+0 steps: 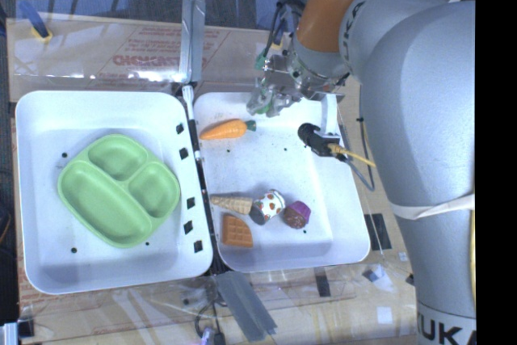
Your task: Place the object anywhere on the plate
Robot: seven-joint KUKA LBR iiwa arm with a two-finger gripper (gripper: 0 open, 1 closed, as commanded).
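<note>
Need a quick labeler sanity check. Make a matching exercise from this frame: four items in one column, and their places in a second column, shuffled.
Items
1. carrot
2. green plate
3. waffle
4. gripper

Places
A. in the left bin
B. over the far edge of the right bin
C. near front edge of the right bin, below the ice cream cone
D. far left part of the right bin, by the divider

Pairs: 1-D, 2-A, 3-C, 4-B
</note>
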